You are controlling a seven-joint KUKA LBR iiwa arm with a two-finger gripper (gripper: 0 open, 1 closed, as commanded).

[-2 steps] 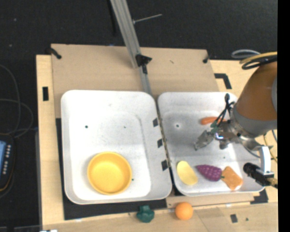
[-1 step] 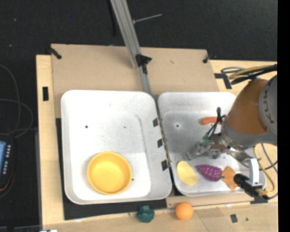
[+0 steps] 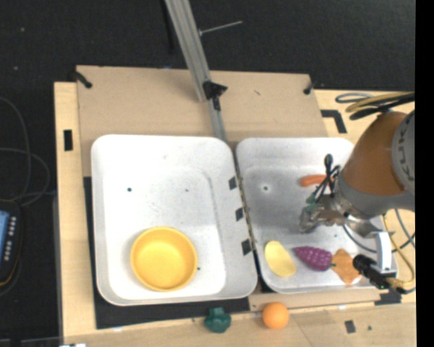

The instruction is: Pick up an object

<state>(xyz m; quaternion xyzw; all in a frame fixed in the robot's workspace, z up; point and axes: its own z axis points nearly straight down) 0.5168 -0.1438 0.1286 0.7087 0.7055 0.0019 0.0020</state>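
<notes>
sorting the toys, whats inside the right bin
In the right bin lie a pale yellow piece, a purple grape bunch, an orange piece and a carrot-like piece. The arm covers the bin's right part, so anything beneath it is hidden.

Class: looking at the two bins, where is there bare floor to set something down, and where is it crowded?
Free: left bin, everything above the yellow bowl; right bin's top-left floor. Crowded: right bin's lower right, where the gripper, purple toy and yellow piece cluster.
</notes>
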